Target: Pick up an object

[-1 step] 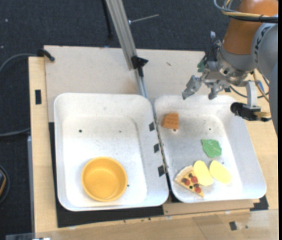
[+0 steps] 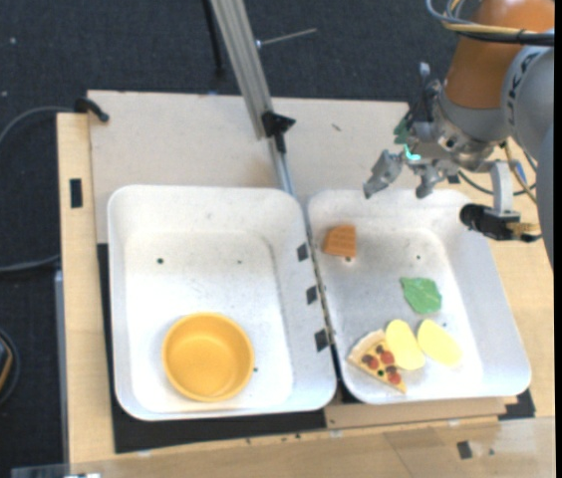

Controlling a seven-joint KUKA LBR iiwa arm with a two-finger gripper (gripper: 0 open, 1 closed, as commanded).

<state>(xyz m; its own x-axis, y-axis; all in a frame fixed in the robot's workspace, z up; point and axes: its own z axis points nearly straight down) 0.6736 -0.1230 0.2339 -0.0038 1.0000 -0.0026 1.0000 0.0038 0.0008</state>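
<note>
My gripper (image 2: 404,180) hangs above the far edge of the right bin (image 2: 480,267), its two fingers spread open with nothing between them. In that bin a small orange-brown block (image 2: 340,241) lies near the far left corner, down and to the left of the gripper. A green leaf-shaped piece (image 2: 421,294) rests toward the middle right. Near the front lie a pizza slice (image 2: 376,359) and two yellow pieces (image 2: 438,343). A yellow bowl (image 2: 208,356) sits in the left bin (image 2: 141,237) near its front.
A slanted metal pole (image 2: 251,78) runs down to the gap between the bins. Cardboard backing (image 2: 181,137) lies behind the bins. A cable trails off the bench at the left.
</note>
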